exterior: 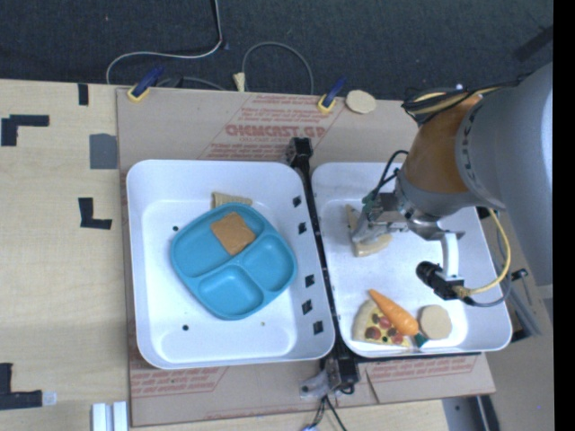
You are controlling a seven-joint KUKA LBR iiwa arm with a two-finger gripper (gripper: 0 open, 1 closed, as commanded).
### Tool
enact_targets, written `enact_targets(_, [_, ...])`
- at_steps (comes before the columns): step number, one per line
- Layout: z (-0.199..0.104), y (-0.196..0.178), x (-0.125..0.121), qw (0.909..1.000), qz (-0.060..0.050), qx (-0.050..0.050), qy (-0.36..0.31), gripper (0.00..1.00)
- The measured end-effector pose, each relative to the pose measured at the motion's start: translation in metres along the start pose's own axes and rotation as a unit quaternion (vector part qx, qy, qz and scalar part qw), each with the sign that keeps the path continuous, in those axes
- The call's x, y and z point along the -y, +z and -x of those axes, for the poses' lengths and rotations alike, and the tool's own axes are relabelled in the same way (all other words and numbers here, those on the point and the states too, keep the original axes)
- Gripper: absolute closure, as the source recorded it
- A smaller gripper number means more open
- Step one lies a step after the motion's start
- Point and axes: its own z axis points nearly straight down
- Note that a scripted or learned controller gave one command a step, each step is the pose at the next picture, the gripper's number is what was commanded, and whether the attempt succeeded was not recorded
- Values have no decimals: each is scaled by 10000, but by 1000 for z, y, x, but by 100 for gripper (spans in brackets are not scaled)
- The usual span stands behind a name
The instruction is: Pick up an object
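Bread-like beige piece [370, 244] lies in the right bin [337, 182], in its upper left part, and the gripper [370, 223] sits directly over it, touching or nearly touching its top. I cannot tell how the gripper is set, since the wrist and its cables cover the tips from this angle. Nothing shows the piece being gripped; it looks to be resting on the bin floor.

Risks from here, as I judge them: the piece looks flat and low, so a grasp coming down on top could slide off or push it along the floor instead of catching it. It also lies fairly near the bin's left wall, so a shove that way could pin it there. A lift could easily come up with nothing.

In the right bin, near the front edge, are a pizza slice [377, 328], a carrot [393, 312] lying across it, and a round tan piece [436, 322] just beside the carrot; all are well apart from the gripper. The left bin [144, 241] holds a blue divided plate [235, 263] with a brown toast-like square [234, 233] in its upper compartment, and a paler slice [229, 201] peeks out from behind the plate's far rim.
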Motion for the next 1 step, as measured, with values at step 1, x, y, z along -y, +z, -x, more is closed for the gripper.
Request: enact_targets(1, [0, 0, 0, 10000, 3, -1, 0, 0])
